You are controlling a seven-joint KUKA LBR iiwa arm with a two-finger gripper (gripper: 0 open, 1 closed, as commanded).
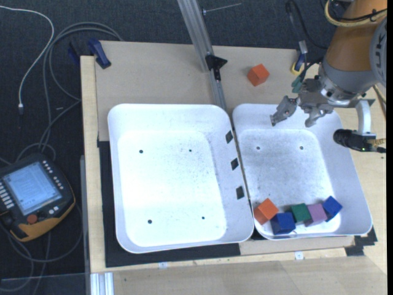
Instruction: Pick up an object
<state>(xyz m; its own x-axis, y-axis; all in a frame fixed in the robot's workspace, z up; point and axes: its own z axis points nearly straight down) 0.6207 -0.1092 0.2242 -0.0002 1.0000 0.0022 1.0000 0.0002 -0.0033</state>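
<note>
Several small blocks lie in a row along the near wall of the right bin [344, 158]: an orange block [266, 209], a blue block [283, 222], a green block [300, 213], a purple block [316, 212] and another blue block [331, 206]. My gripper [297, 116] hangs over the far edge of that bin, well away from the blocks. Its two fingers are spread apart with nothing between them.
An orange cube [258, 74] rests on the bench beyond the bins. The left bin [123, 134] sits beside the right one. A metal pole [198, 29] slants up from between the bins. A teach pendant [31, 192] lies left of the bench.
</note>
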